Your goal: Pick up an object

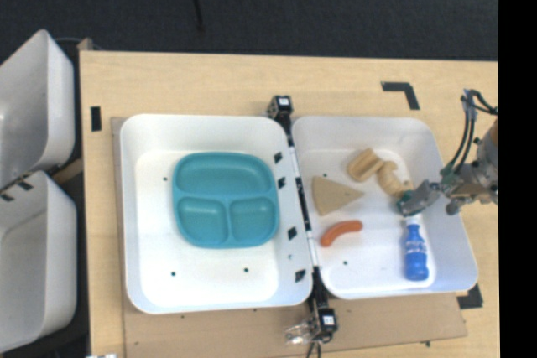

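gripper point(417, 199) just above blue bottle point(414, 249)

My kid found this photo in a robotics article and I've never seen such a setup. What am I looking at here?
One camera above a wooden bench looks down at a slant. Two shallow white bins sit side by side. The left bin holds a teal divided plate. The right bin holds a tan wedge, an orange-red sausage, a blue bottle and a beige chunky piece. The robot arm enters from the right; its gripper is over the right bin, above the bottle. I can't see anything held.
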Controlling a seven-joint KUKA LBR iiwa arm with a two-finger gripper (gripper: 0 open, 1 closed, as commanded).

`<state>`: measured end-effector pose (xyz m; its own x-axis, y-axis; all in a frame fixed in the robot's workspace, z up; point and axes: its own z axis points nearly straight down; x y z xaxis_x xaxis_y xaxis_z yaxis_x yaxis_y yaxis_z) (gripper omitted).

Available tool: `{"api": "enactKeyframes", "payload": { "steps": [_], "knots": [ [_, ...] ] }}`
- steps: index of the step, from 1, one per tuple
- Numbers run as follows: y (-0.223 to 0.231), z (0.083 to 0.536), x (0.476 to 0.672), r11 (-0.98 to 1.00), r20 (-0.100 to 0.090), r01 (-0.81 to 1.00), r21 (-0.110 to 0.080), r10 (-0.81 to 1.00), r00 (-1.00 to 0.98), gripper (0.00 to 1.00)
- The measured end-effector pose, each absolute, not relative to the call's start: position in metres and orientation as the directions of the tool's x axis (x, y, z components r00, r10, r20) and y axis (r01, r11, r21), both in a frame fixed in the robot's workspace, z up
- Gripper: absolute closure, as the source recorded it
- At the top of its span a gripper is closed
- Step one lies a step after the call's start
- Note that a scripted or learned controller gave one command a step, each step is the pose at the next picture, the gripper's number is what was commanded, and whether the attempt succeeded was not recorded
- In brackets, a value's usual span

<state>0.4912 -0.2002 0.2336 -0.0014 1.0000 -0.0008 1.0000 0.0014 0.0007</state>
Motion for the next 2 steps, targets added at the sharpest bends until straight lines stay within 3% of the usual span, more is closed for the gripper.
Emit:
{"api": "enactKeyframes", "payload": {
  "steps": [2],
  "knots": [
    [-0.207, 0.109, 0.490, -0.001, -0.001, 1.000, -0.001, 1.000, 0.001, 0.00]
  ]
}}
